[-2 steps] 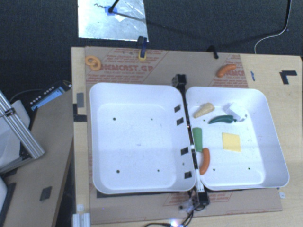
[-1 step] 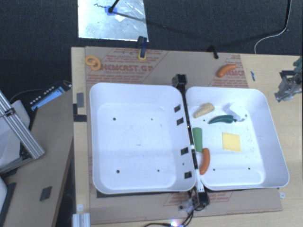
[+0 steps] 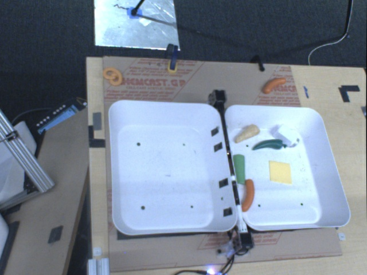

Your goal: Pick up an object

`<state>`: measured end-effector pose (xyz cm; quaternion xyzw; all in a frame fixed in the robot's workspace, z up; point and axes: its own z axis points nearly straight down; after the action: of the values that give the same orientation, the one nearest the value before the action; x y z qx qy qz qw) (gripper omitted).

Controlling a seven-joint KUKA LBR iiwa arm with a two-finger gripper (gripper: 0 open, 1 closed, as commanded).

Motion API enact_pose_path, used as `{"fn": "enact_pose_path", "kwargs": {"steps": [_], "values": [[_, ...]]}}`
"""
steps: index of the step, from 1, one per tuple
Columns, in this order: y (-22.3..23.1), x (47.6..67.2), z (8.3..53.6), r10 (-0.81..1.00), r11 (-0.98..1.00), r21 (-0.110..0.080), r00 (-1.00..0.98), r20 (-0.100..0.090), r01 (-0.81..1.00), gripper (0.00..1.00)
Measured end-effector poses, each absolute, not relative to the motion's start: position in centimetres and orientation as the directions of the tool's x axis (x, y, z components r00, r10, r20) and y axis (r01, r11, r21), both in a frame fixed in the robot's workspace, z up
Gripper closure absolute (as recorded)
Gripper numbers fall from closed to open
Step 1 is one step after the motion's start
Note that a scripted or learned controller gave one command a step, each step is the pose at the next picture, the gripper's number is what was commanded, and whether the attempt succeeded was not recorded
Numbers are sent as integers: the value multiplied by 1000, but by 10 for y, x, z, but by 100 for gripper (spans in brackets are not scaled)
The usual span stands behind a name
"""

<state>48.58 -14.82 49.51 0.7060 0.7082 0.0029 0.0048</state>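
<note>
Camera view, nearest first: the right bin (image 3: 330, 171) holds an orange sausage (image 3: 248, 194) by the divider, a green block (image 3: 239, 167), a yellow square (image 3: 280, 172), a dark green pepper (image 3: 268, 145) and a pale potato (image 3: 246, 133). The left bin (image 3: 123, 153) sits beside it on the worktop (image 3: 321, 79). No pick seems begun; next the arm must reach over one item. I cannot tell the jaws' state.

Robotics lab, two white bins (image 3: 166, 110) clamped to a board (image 3: 189, 76); cables, aluminium framing (image 3: 23, 159), dark carpet
</note>
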Motion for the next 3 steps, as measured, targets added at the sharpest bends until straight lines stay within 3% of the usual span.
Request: {"fn": "enact_pose_path", "kwargs": {"steps": [1, 2, 3], "values": [[-64, 502, 435, 1000, 13, -1, -13, 2, 1000, 100], [-10, 487, 464, 1000, 11, 6, -11, 2, 1000, 100], [88, 486, 363, 1000, 13, -5, -13, 2, 1000, 100]]}}
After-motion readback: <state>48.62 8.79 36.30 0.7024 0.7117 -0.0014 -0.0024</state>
